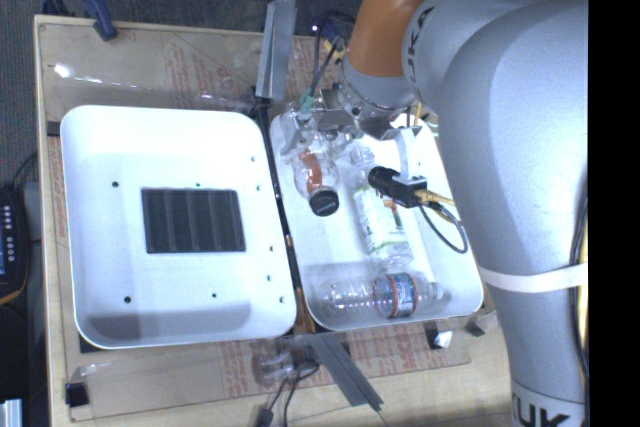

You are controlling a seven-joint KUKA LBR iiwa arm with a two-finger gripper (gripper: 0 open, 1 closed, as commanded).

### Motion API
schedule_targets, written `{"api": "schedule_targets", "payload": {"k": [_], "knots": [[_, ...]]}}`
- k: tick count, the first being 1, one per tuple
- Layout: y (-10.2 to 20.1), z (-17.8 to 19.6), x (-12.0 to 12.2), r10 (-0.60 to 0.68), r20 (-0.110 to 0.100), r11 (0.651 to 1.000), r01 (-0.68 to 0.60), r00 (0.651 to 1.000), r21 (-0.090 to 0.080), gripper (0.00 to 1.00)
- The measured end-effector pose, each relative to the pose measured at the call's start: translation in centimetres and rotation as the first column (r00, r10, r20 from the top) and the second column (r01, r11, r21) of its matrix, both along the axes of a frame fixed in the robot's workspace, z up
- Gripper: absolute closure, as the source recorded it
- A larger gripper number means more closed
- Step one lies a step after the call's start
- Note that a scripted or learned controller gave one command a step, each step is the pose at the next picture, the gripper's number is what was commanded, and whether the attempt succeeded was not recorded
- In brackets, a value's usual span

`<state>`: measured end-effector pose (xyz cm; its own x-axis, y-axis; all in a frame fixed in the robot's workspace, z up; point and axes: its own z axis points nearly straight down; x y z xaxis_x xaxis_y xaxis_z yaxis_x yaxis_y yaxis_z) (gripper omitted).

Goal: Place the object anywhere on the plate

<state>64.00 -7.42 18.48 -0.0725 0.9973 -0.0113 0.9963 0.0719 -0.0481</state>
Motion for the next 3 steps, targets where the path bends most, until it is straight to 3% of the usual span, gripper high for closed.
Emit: {"api": "schedule_targets", "payload": {"k": [1, 2, 3], "knots": [[4.9, 0.6, -4.5, 0.145, 0.042, 0.989, -0.146, 0.989, 0.015, 1.00], [12.0, 0.6, -2.6, 0.322, 0.045, 0.946, -0.323, 0.946, 0.015, 1.00], [12.0, 0.7, -2.6, 0.322, 0.046, 0.946, -0.323, 0.946, 0.014, 0.00]]}}
